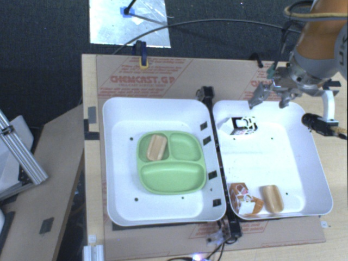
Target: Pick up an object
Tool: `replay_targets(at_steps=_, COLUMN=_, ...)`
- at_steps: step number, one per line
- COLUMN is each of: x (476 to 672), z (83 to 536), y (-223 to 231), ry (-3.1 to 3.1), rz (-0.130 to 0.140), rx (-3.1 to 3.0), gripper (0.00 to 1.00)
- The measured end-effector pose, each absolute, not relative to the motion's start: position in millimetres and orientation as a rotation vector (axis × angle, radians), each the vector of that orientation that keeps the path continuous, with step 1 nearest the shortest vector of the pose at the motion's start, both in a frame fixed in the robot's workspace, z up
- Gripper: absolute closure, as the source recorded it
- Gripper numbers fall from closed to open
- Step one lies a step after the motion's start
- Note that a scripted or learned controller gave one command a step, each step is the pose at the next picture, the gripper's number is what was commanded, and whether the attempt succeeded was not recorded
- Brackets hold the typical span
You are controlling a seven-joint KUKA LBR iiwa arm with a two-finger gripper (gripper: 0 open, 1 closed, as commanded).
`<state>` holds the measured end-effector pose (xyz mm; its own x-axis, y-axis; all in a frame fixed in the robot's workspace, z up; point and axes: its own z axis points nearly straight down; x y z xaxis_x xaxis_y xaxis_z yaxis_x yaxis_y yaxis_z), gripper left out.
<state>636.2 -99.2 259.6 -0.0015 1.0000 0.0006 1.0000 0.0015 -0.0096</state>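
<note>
The gripper (270, 97) hung over the far edge of the right bin (304, 162), its two fingers spread apart with nothing between them. A small black-and-white packet (243, 125) lay on the bin floor just below and to the left of the fingers, not touching them. A bread roll (272, 198) and a wrapped snack (244, 199) sat well apart, in the near corner.

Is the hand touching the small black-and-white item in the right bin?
Apart. In the camera view, the hand hangs over the bin's far rim, and bare white bin floor shows between its fingertips and the black-and-white item.
</note>
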Motion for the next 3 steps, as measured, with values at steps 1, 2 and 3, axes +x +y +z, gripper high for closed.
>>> replay_targets(at_steps=1, x=638.2, z=266, y=-99, ry=-2.226, rz=-0.001, rx=-2.219, gripper=0.00)
replay_targets(at_steps=2, x=632.6, z=205, y=-99, ry=-2.221, rz=0.004, rx=-2.218, gripper=0.00)
replay_targets(at_steps=3, x=641.7, z=152, y=-93, ry=-2.226, rz=0.001, rx=-2.216, gripper=0.00)
